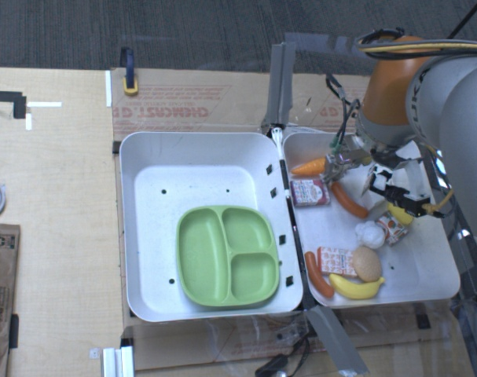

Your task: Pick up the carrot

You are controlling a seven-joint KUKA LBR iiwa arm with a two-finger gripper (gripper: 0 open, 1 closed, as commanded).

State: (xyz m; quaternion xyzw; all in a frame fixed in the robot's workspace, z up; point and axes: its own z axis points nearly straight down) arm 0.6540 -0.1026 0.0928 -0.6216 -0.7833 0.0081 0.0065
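Two white bins (132, 210): green plate (226, 255) left, carrot (310, 166) perhaps touching tool (338, 162) right.

Illumination is bright, even and diffuse from overhead, with the white bins (136, 210) near overexposure, soft short shadows under the green plate (226, 255) toward 6 o'clock, mild glare on the arm (450, 93) at 2 o'clock, and overall definition slightly soft.

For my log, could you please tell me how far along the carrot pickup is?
Done: the pincer has reached the carrot at the right bin's far corner. In hand: it sits at the carrot's thick end; a grip can't be confirmed. Left: the lift; the carrot lies on the bin floor.
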